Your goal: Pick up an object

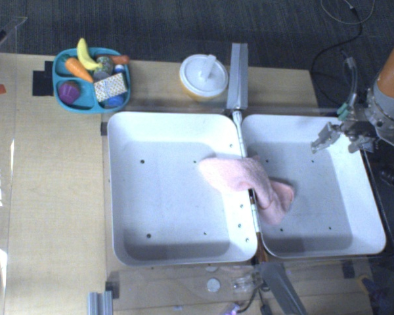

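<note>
My gripper (329, 138) hangs with fingers apart and nothing between them, well clear of the pink cloth (246, 179) draped over the divider between both bins, so I judge the reach toward it comes next.

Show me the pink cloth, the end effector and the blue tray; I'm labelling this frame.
pink cloth (240, 178): camera view, its middle, draped over the divider.
end effector (325, 138): camera view, its tip over the right bin.
blue tray (60, 84): camera view, its left rim.

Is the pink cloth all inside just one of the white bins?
No, the pink cloth lies draped over the divider, partly in the left bin and partly in the right bin.
</note>
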Controlling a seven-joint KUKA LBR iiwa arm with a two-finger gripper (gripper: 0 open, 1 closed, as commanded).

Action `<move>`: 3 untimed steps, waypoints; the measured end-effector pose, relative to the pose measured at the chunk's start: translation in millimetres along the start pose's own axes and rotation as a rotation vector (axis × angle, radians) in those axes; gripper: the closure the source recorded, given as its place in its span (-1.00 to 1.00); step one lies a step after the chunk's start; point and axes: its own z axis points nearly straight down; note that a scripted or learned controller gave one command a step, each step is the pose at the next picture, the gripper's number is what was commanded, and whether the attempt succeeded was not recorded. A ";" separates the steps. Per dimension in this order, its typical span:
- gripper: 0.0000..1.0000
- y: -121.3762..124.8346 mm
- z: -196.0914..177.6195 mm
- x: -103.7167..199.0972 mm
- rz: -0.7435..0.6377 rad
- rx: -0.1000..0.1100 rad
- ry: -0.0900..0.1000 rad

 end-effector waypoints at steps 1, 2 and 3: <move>-1.00 -28.3 117.8 38.3 -0.069 0.002 0.001; -1.00 -24.4 168.6 55.1 -0.270 -0.012 -0.002; 1.00 -20.8 155.4 56.9 -0.272 -0.021 -0.002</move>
